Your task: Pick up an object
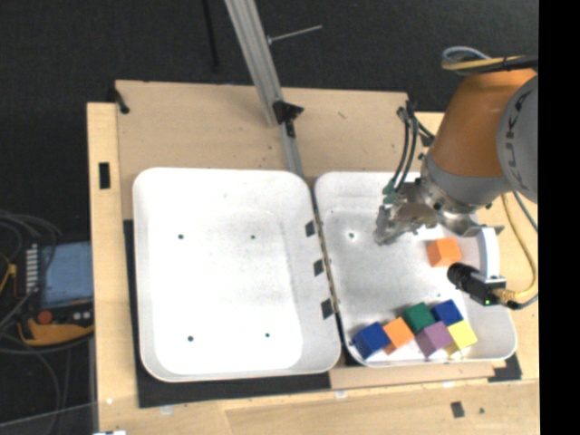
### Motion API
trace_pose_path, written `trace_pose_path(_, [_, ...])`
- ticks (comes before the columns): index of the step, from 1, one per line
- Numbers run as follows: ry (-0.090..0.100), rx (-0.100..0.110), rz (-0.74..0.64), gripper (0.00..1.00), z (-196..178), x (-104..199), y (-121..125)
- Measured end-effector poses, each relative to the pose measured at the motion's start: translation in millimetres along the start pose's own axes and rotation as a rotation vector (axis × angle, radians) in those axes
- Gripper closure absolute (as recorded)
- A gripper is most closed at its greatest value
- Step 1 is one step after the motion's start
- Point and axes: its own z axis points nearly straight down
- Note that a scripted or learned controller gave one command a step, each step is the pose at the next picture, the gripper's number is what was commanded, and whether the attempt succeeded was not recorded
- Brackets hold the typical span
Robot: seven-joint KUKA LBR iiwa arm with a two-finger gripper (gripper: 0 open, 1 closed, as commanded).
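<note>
Right, the gripper (388, 227) hangs low over the right bin (362, 279), in its upper middle stretch, above bare white floor. Whether the claw is open or closed, I cannot tell from this slanted view; the tips blur into a grey clump, and nothing shows between them.

Where are the candidates? A lone orange block (443, 252) sits just to the right of the gripper, close under the wrist. The others crowd the near corner of that bin: a blue block (371, 338), a second orange block (399, 332), a green block (419, 316), a purple block (437, 337), a yellow block (462, 334) and another blue block (448, 312), packed side by side, several touching. The left bin (227, 270) lies beside it.

So what could spoil this? First risk, as I judge it: a descent from this spot lands on bare plastic and the close catches nothing. Second: going for the lone orange block, the bulky wrist and the black fitting (471, 284) beside it sit very near, so a sideways move could nudge the block away. Third: in the corner cluster, blocks sit so tight that a tip may land on top of a neighbour or wedge two together, and the bin wall leaves little room.
</note>
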Motion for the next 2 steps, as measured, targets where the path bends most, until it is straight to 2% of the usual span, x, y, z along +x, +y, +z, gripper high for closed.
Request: trace_pose_path(2, [0.0, 0.003, 0.002, 1.0, -5, 97, -3])
